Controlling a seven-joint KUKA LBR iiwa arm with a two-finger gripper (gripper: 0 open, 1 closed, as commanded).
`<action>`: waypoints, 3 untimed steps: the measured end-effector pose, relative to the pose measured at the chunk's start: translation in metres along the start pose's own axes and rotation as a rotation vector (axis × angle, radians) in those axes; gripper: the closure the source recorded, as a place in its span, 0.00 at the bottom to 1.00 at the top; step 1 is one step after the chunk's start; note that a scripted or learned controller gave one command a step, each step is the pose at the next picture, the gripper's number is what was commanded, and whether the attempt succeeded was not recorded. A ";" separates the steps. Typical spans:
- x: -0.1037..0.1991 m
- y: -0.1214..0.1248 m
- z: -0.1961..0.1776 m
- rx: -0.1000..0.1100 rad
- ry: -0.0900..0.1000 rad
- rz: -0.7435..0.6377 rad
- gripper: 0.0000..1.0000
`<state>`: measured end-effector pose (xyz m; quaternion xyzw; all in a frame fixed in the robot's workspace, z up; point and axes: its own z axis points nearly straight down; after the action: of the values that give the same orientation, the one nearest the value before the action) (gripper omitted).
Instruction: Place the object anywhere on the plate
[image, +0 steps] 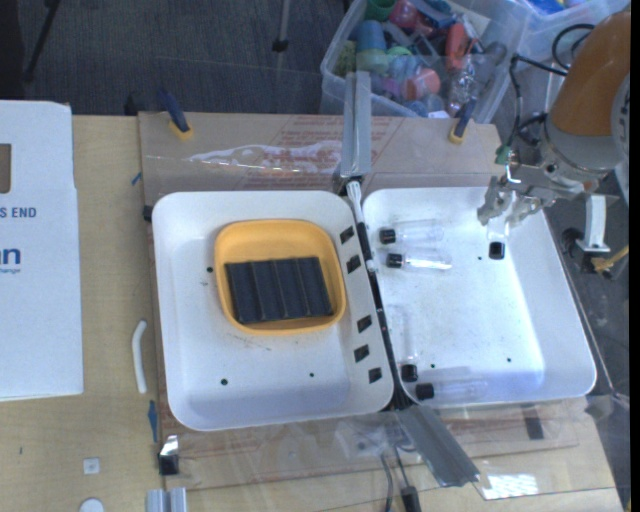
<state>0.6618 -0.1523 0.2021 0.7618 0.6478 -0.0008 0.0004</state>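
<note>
The wooden bench (100, 440) carries two shallow white bins side by side. The left bin (190, 380) holds a yellow plate (232, 245) at its middle, and a dark ribbed rectangular block (279, 289) lies flat on that plate. The right bin (530, 340) holds several clear vials with black caps: two near its upper left (415, 235), others along its lower left edge (440, 385). The grey arm with its orange band (595, 80) enters at upper right of the frame. Its claw (503, 205) hangs over the right bin's upper right corner; whether it is open or closed cannot be told.
</note>
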 end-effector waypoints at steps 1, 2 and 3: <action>0.018 0.003 -0.011 -0.004 0.001 -0.169 1.00; 0.023 0.002 -0.092 -0.003 0.001 -0.191 1.00; -0.017 0.008 -0.146 -0.005 0.000 -0.327 1.00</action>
<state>0.6673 -0.1702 0.3481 0.6461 0.7633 0.0006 0.0023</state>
